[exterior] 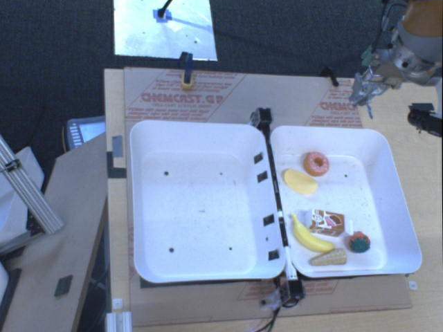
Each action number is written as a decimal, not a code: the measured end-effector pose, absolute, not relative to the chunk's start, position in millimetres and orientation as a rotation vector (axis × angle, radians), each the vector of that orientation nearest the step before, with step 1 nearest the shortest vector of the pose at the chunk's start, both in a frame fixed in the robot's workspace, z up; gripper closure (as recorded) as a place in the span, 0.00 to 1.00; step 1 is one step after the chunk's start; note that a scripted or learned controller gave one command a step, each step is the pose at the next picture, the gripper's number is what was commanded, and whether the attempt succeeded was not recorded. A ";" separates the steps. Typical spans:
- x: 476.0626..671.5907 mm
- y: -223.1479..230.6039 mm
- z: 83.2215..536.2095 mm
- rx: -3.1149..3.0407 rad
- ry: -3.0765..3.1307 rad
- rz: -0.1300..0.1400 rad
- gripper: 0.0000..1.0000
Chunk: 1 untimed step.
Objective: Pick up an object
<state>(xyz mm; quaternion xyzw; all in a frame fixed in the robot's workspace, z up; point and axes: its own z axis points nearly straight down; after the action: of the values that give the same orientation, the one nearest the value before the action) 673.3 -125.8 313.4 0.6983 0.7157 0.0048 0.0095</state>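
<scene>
Above right bin (387, 151), tool (363, 94) w/ donut (316, 163), banana (309, 235) below.

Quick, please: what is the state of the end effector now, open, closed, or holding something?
End effector: up beyond the right bin's far corner, nothing visibly in it; open or closed cannot be told.

Donut (316, 163), banana (309, 235), carton (327, 222) in right bin (394, 185).

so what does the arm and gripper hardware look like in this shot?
Grey metallic wrist section with an orange band above it. The gripper is a small silver-grey metal assembly, blurred here. Thin dark cables loop beside the wrist. No markings are legible.
</scene>
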 end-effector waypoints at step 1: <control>674.2 -125.8 324.9 2.174 2.237 0.017 1.00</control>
<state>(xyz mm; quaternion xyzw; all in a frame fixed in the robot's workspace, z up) 674.2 -125.8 324.9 0.6969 0.7171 0.0055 0.0113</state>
